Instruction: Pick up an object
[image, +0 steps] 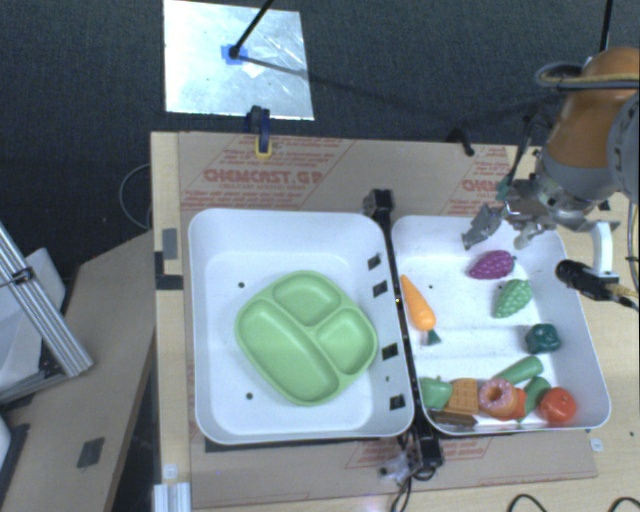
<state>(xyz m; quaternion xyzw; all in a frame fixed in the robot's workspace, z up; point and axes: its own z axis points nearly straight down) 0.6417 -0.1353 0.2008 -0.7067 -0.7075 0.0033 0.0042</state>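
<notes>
Now my tool (503, 228) hangs with fingers apart above the purple grapes (491, 265) in the right bin (590, 372), so I judge the approach underway, needing a straight descent.

Probably robotics lab: bench (300, 165), white bins (290, 235), aluminium framing (40, 320).

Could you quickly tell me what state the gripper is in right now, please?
Gripper: open, holding nothing, above the far edge of the right bin, near the purple grapes.
</notes>
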